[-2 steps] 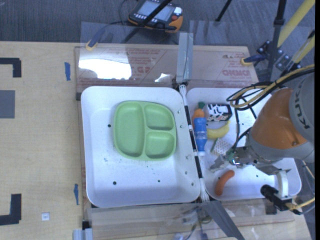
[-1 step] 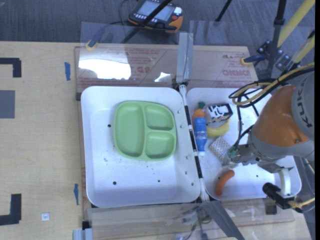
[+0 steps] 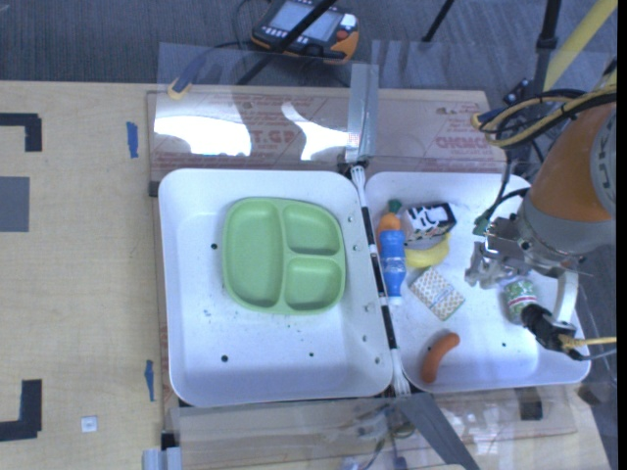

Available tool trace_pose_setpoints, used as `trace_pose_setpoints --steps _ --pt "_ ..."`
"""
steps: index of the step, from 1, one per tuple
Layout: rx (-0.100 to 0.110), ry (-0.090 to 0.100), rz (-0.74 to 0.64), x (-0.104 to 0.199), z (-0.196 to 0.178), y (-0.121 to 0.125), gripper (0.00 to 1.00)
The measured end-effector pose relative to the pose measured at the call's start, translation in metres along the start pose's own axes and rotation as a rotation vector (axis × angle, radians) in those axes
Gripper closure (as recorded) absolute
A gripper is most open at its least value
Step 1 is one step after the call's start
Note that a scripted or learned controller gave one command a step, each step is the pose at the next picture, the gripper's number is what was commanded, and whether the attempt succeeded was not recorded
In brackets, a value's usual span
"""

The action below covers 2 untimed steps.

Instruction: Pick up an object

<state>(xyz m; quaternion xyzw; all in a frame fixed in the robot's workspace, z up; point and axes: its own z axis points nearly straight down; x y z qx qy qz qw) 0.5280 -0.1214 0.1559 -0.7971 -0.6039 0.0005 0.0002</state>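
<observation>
The right bin [image 3: 490,365] holds several objects. A blue bottle with an orange cap [image 3: 392,255] lies along its left wall. Beside the bottle are a yellow banana [image 3: 429,254], a black-and-white item [image 3: 429,219] and a patterned square packet [image 3: 437,293]. An orange sausage [image 3: 439,355] lies near the front edge. A small can with a green label [image 3: 519,299] sits at the right. My gripper [image 3: 493,265] hangs over the right part of this bin, just left of and above the can. Nothing can be seen held in it.
The left bin [image 3: 186,262] holds a green divided plate [image 3: 284,255]. A metal divider [image 3: 377,282] separates the two bins. A black cable end [image 3: 551,331] trails from the wrist over the right bin's front right corner. A clear panel [image 3: 255,125] stands behind the bins.
</observation>
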Motion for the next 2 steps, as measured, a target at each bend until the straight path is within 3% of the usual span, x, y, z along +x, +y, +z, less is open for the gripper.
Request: trace_pose_setpoints --steps 1,2 --pt "0.0 0.0 0.0 0.0 0.0 0.0 0.0" --pt "0.0 0.0 0.084 -0.023 -0.065 -0.044 0.0"
